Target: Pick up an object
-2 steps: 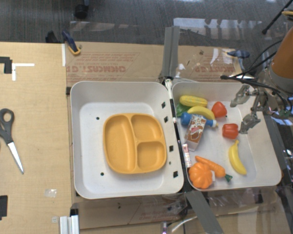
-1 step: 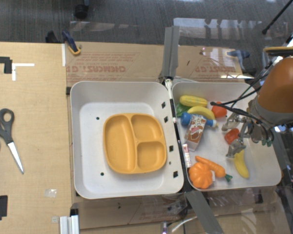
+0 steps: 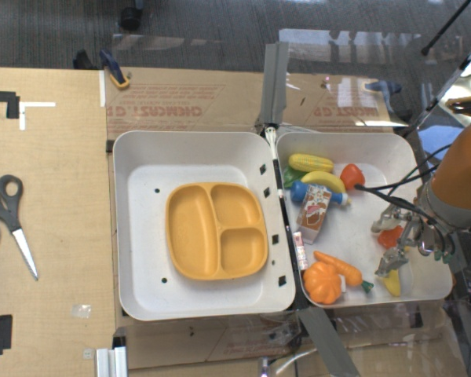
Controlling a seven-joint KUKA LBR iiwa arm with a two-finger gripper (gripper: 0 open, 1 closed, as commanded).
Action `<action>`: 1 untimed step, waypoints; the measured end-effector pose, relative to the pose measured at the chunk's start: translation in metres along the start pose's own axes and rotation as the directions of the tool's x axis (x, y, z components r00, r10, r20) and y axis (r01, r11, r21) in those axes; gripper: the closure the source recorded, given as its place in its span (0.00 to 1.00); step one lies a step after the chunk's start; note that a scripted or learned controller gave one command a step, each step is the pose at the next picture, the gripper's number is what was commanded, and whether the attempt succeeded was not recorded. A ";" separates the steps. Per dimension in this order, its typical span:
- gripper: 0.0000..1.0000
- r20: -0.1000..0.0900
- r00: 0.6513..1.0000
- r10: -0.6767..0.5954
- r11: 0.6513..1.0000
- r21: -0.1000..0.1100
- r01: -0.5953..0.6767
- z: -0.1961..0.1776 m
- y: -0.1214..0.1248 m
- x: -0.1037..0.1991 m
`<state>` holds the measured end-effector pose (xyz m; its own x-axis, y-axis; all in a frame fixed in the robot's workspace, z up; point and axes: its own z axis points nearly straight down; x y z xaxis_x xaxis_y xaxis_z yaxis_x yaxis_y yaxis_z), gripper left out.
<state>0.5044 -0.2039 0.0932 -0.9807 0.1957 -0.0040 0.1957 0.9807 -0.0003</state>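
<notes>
Red toy (image 3: 388,235) lies at the frame's right, in the right bin (image 3: 353,140), under the gripper (image 3: 398,251); a yellow piece (image 3: 392,284) just below. Likely light, hard, slick plastic; best pinched across its narrow width. Whether the claw is spread or pinching: cannot tell. Bin wall close on the right; open floor toward the carrot (image 3: 341,266).

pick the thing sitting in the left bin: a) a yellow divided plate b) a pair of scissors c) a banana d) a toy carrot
a, the yellow divided plate lies in the middle of the left bin, while the toy carrot and banana are in the right bin and the scissors lie out on the bench.
</notes>
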 end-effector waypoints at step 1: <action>1.00 0.005 1.000 -0.005 1.000 0.001 0.005 -0.010 0.002 -0.002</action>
<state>0.5069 -0.2026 0.1035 -0.9816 0.1906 -0.0086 0.1906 0.9817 -0.0014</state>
